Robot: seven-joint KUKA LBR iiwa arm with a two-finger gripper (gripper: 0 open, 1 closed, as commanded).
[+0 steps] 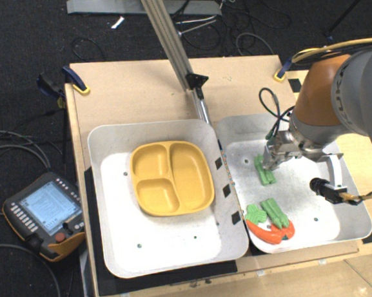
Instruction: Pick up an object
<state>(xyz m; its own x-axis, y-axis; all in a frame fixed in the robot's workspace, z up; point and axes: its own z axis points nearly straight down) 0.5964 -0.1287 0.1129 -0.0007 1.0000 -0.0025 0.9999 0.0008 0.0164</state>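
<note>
In the right bin (322, 226) a light green oblong piece (264, 172) lies near the middle. My gripper (269, 159) hangs right over its upper end, coming down from the grey and orange arm at the right. At the bin's front edge a red-orange curved toy (271, 232) lies with a dark green pea pod (276, 212) and a small leafy green piece (256, 213) on top of it. The left bin (112, 196) holds a yellow divided plate (172, 177) with three compartments.
A black knob (318, 185) on the arm's fitting sticks out over the right bin's right half. A slanted metal pole (176, 48) crosses the bench from the top to the bins' shared edge. A teach pendant (44, 215) lies off the bench at the left.
</note>
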